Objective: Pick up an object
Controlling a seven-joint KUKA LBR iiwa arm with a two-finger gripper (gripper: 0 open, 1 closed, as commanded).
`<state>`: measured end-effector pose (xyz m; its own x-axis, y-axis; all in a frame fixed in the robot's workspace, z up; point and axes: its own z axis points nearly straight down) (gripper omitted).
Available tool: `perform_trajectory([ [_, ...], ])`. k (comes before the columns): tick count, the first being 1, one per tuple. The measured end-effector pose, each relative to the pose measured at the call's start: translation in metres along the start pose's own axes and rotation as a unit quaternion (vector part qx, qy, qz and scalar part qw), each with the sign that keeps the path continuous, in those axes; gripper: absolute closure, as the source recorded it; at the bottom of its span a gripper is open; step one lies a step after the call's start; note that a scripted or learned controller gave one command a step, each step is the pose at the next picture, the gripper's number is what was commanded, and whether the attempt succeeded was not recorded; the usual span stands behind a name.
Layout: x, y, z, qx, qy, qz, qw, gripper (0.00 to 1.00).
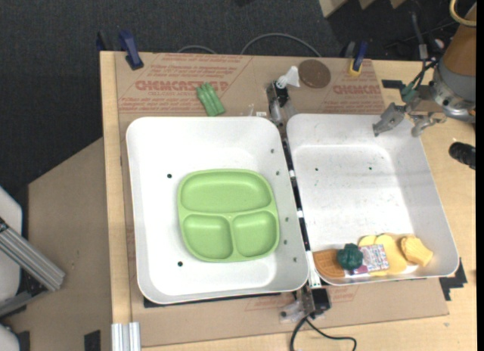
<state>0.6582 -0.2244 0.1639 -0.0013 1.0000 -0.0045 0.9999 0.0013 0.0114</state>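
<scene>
The gripper (401, 117) is hovering at the far right corner of the right bin (363, 191), near its rim, with nothing between the fingers. The fingers are standing spread apart.

The objects are sitting in a heap (374, 257) along the near edge of the right bin: a dark green piece (349, 256), a yellow piece (416, 250), a small printed packet (375, 259) and an orange-brown piece (327, 264), all touching or just beside one another.

The heap is lying well apart from the gripper, toward the near side of the same bin. Its long axis is running left to right along the near wall.

The left bin (151, 191) is holding a green tray (227, 215).

Judgement: the coming move is calling for travel across the bin toward the camera, then a descent. The wall close behind the heap may be crowding one finger.
</scene>
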Motion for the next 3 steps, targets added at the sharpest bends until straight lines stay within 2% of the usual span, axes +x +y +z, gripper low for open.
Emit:
perform_trajectory([
  [1, 0.005, -0.041, 0.082, 0.009, 0.007, 0.0, 0.9999, 0.0],
  [2, 0.0, -0.043, 0.0, 0.001, 0.0, 0.001, 1.0, 0.0],
  [3, 0.007, -0.06, 0.082, 0.008, 0.005, 0.0, 1.0, 0.0],
])
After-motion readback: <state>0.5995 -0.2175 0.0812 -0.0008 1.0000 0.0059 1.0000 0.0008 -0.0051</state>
